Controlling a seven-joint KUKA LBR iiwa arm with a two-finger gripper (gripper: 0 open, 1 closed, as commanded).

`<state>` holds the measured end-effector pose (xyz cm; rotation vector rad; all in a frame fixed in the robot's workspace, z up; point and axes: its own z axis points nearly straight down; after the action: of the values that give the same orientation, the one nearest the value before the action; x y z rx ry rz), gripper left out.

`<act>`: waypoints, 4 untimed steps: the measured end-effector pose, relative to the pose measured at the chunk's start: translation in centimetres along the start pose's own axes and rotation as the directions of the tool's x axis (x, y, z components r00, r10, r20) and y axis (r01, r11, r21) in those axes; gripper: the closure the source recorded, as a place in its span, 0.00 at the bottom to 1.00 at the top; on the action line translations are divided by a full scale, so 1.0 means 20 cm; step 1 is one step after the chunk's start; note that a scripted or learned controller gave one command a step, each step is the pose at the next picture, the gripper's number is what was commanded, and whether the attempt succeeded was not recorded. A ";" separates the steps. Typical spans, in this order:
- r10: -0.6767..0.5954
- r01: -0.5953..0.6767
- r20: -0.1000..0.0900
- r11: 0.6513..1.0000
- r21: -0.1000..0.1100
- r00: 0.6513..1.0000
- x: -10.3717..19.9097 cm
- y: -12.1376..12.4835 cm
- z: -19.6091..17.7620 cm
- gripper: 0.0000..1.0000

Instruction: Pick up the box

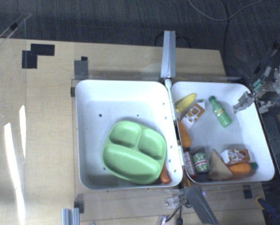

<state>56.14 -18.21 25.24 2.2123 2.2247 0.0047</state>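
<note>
Two small cartons lie in the right bin (266, 139). One is a white and orange box (194, 115) near the far left, between a banana (185, 101) and a green bottle (220, 111). The other is a white and brown box (236, 154) near the front right, just above a carrot (241, 168). My gripper (250, 107) hangs over the bin's far right corner, open, with nothing between its fingers. It is well apart from both boxes.
The right bin also holds a carrot (184, 136) by the left wall, a can (200, 161), a small bottle (189, 163) and a brown wedge (217, 167). A green divided plate (134, 151) lies in the left bin (93, 125), with an orange item (164, 176) at its edge.
</note>
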 end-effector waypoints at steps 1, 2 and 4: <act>-0.115 0.115 0.000 0.993 0.000 0.993 0.00 -0.31 0.79 0.00; -0.109 0.109 0.003 0.994 -0.009 0.994 0.03 -0.01 0.82 0.00; 0.055 -0.055 0.001 0.999 -0.004 0.999 0.08 0.55 0.82 0.00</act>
<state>67.18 -16.59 8.83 2.2696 2.1611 0.0087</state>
